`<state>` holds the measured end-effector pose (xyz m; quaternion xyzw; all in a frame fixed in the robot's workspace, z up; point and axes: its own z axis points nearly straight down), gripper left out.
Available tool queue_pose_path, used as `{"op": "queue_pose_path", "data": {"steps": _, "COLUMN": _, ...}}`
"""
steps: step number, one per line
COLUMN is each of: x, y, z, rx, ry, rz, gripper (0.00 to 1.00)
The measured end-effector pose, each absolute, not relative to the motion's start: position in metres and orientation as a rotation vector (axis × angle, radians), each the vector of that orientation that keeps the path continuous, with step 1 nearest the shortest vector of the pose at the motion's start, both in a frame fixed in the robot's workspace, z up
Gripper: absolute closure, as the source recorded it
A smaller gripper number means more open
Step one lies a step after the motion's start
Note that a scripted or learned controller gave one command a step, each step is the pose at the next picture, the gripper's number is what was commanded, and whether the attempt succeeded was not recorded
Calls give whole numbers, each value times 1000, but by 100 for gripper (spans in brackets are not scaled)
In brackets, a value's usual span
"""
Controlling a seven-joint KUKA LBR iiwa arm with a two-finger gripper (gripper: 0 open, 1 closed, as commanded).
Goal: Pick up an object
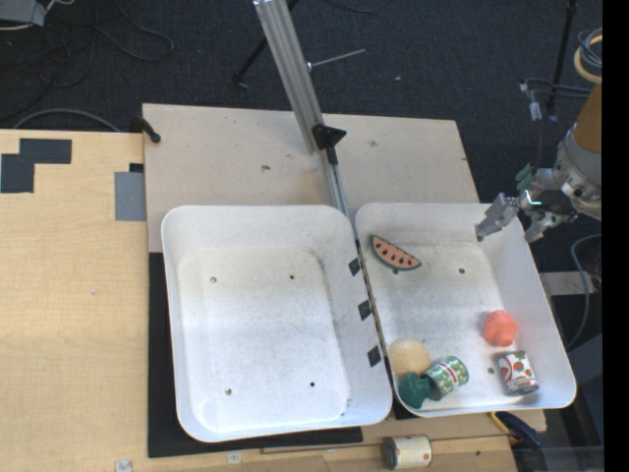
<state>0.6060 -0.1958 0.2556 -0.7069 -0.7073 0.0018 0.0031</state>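
Five toys (395,254) (right bin (462,226)), gripper (509,214) beside.

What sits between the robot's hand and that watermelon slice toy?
Nothing visible: the hand hovers at the right white bin's far right rim, and bare bin floor lies between it and the red-and-green watermelon slice toy.

One camera hangs fixed above the desk (236,155), looking down at a slant from a fair way off. It takes in both white bins whole, the left bin (187,234) and the right bin (550,362) side by side, along with dark floor at the far side. The arm's hand (511,214) enters from the view's right.
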Motion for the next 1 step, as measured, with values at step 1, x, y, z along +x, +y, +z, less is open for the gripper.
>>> {"op": "queue_pose_path", "data": {"steps": 1, "x": 607, "y": -196, "z": 259, "rx": -2216, "ry": -2224, "rz": 3, "gripper": 0}}
